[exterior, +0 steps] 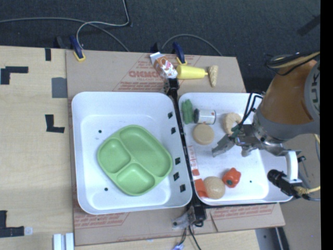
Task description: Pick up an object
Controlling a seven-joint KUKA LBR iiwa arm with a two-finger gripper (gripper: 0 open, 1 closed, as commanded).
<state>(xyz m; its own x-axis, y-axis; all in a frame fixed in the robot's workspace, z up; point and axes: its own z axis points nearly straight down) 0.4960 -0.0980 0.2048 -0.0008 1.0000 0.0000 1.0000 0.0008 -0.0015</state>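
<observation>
The surface (31, 139) carries two white bins. The left bin (83, 108) holds a green divided plate (134, 159). The right bin (257, 189) holds the small things, and the arm (286, 100) reaches in from three o'clock. Its hand (221, 147) hangs low at the bin's middle; whether it grips anything, I cannot tell. Nearest is the tan round piece (203, 134), just beside the hand at ten o'clock. A red pepper (232, 177) lies near at five o'clock

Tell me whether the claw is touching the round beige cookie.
Apart. The camera view shows bare white bin floor between the claw and the round beige cookie.
</observation>
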